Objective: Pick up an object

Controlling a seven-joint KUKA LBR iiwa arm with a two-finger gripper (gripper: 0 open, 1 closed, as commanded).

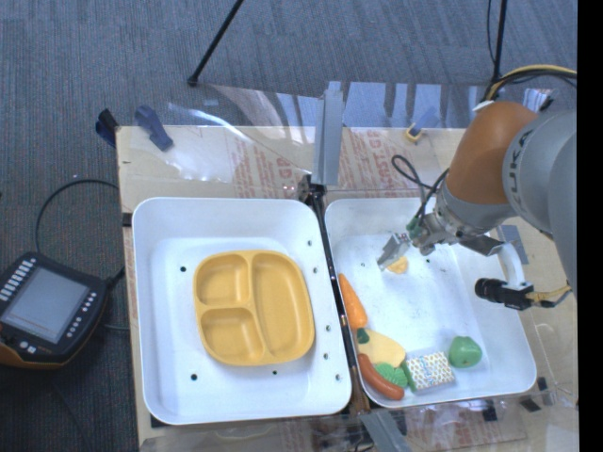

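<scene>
While the gripper [396,252] hung over a yellow piece [399,266], grip state unclear, nothing was lifted; the pick remained.

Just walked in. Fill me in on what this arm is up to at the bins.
The grey arm with the orange band reaches into the right-hand white bin, its two-finger gripper low over a small yellow piece near the bin's middle. Nothing is visibly held yet. Along that bin's near-left side lie an orange carrot, a red sausage, a white mesh block and a green round toy. The left-hand white bin holds a yellow divided plate.
</scene>
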